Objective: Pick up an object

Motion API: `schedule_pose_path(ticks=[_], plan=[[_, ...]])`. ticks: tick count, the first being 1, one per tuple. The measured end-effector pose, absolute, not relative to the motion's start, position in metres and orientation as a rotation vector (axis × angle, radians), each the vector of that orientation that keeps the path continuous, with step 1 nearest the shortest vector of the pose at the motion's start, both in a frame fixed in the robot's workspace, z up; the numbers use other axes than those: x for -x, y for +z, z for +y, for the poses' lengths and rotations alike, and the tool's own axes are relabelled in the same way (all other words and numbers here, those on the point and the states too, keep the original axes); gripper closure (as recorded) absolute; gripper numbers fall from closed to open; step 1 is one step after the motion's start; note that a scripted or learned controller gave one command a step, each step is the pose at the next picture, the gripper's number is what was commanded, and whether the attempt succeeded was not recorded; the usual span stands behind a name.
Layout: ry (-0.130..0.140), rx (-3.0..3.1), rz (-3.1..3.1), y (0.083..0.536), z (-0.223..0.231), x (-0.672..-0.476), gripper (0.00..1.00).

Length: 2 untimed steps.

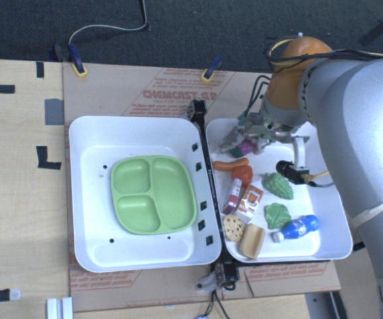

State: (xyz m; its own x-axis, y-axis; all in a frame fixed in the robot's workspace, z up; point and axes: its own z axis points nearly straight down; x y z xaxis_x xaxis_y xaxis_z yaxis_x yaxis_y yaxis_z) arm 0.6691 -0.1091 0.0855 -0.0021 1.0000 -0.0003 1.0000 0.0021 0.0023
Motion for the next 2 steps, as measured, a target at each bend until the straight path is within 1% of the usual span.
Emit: schedule_pose_path(ticks=[1, 2], plan=[[0.001, -2.219, 2.222, 0.085, -0.097, -0.669, 0.00], [-0.003, -2.223, 2.226, 0.096, -0.097, -0.668, 1.00]])
